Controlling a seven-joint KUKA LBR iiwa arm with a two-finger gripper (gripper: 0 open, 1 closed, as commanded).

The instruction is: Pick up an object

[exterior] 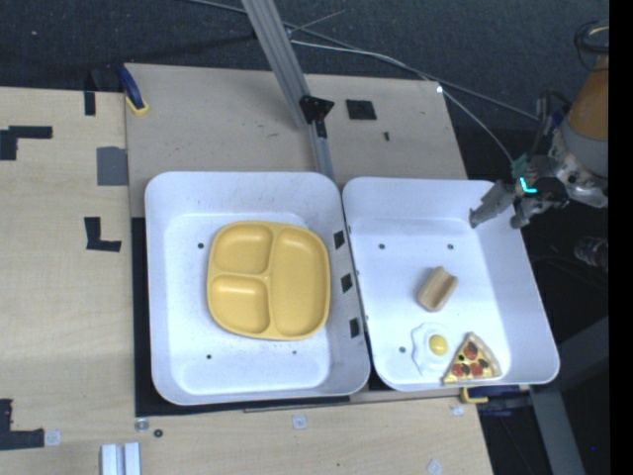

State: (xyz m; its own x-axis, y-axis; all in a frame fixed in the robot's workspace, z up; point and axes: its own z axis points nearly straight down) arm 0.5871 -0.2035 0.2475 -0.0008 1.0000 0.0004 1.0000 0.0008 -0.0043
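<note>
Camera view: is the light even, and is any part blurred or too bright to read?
Camera view: light is soft and even, shadows faint; the white right bin and left bin look slightly washed out, without hard glare; the yellow divided plate and pizza slice toy are fairly sharp; the gripper at the right bin's far corner is slightly blurred.
</note>
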